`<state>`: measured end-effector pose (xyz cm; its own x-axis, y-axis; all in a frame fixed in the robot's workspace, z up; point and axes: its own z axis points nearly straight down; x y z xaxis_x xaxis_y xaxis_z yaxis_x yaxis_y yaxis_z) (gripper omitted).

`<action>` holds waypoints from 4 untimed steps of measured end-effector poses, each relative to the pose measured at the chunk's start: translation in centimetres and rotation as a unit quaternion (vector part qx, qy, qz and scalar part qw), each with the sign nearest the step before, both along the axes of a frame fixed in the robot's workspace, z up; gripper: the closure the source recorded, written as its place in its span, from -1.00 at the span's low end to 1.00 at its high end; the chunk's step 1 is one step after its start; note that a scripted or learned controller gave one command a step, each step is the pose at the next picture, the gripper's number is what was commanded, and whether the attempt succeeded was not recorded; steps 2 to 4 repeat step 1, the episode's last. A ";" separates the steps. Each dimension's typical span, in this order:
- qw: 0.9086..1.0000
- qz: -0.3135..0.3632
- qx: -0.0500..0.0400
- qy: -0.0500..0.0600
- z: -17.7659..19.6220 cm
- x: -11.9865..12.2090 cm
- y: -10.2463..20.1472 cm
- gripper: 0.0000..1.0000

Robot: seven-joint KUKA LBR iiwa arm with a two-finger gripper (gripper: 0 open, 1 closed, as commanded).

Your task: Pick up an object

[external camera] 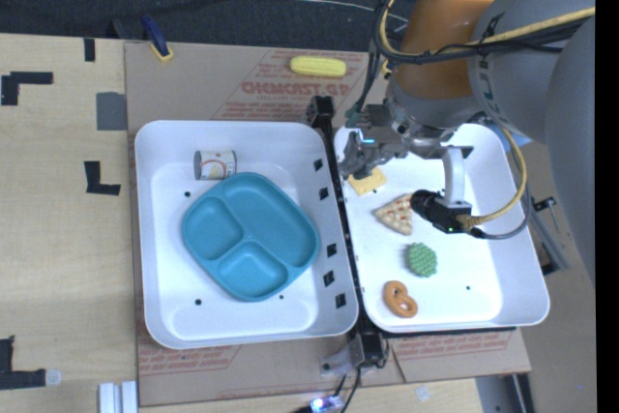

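My gripper (pixel 370 148) hangs over the back left corner of the right bin (pixel 503 305), under the orange band of the arm. Just below it lies a pale yellow cheese-like wedge (pixel 366 181), very near or touching the gripper's tip. A pizza-slice toy (pixel 396 214) lies a little further front. In front of that sit a green bumpy piece (pixel 422 259) and a brown pretzel-like ring (pixel 399 299). The arm's body hides the bin's back part.
The left bin (pixel 155 208) holds a blue divided plate (pixel 250 234) and a small can (pixel 215 164) lying on its side at the back. A yellow corn-like object (pixel 317 66) lies on the cardboard behind the bins. A black cable end (pixel 440 210) hangs beside the pizza slice.
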<state>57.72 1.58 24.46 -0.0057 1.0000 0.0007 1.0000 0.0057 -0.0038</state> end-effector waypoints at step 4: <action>1.000 0.000 0.000 0.000 -1.9 -0.7 5.5 1.00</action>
